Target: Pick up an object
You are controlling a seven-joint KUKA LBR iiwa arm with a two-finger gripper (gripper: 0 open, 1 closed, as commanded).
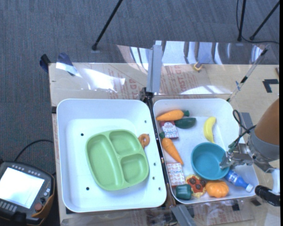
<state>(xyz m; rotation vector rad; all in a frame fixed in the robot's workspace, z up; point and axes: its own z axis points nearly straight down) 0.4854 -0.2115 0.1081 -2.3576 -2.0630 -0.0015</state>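
Green pepper (183,191) lies by the front wall; the hand (225,163) touches the blue bowl (208,160), grip unclear

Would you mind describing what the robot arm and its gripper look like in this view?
The arm enters from the right with a rounded orange band and a grey wrist section below it. Thin dark cables loop along its side towards the gripper, a small metallic grey assembly with dark parts. A black-and-white piece sits below the wrist near the frame's edge. No markings are legible.
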